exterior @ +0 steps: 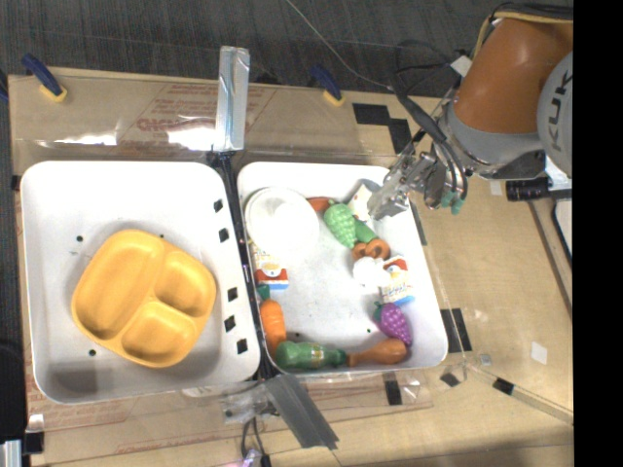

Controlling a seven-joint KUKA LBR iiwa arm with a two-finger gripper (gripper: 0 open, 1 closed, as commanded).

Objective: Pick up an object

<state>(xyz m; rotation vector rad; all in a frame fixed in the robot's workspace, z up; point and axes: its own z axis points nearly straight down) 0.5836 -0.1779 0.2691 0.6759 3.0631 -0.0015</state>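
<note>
Here the gripper (387, 200) hangs over the upper right corner of the right bin (321, 309), just right of a green toy (341, 226); whether its jaws are spread or pressed together cannot be told. Further down that bin's right side lie purple grapes (394, 321), and a carrot (272, 323) rests by its left wall. A yellow divided tray (144, 297) sits in the left bin (49, 261)

Bench (506, 290): pale wood-tone top, black tape marks scattered at right. Two shallow white bins side by side on it, touching along the middle — left bin (39, 261), right bin (428, 290). Blue clamps (44, 76) along far edge.
</note>
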